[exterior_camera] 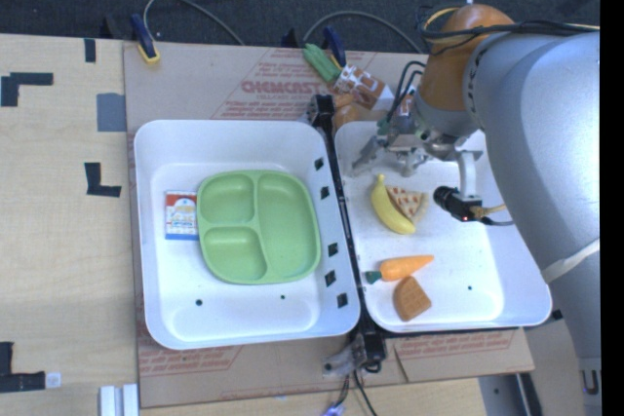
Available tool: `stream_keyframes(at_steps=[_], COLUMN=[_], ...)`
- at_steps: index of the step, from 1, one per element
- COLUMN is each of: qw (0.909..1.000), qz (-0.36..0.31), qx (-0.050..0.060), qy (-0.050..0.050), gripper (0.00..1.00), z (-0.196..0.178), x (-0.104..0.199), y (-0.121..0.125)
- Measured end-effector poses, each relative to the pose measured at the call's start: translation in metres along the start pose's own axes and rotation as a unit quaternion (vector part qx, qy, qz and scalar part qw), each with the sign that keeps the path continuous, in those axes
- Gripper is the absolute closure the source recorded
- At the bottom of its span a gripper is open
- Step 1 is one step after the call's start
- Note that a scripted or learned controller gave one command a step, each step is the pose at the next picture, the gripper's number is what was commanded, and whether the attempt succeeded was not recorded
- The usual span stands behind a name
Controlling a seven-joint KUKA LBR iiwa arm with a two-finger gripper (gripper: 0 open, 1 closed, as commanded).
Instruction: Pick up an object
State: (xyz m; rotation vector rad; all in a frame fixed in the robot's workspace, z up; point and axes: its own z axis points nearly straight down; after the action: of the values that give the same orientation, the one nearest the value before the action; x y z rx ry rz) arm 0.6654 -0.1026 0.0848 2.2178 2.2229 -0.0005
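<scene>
There are two white bins (156, 209), one green plate (259, 226), one small box (181, 215), one banana (389, 209), one carrot (405, 267) and two wedge-shaped pieces (410, 298).

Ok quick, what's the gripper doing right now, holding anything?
Gripper: above the right bin's far end, near the banana; nothing visibly held.
</scene>
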Motion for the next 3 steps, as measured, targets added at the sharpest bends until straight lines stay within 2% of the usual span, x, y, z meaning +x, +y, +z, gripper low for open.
stream_keyframes(at_steps=[1,2,3], qw=[1.0,1.0,1.0], qz=[0.001,0.001,0.001], qx=[0.0,0.0,-0.002], qy=[0.0,0.0,-0.001], gripper=[0.0,0.0,1.0], z=[-0.001,-0.001,-0.011], x=[-0.009,-0.001,-0.001], y=[-0.038,-0.097,-0.097])
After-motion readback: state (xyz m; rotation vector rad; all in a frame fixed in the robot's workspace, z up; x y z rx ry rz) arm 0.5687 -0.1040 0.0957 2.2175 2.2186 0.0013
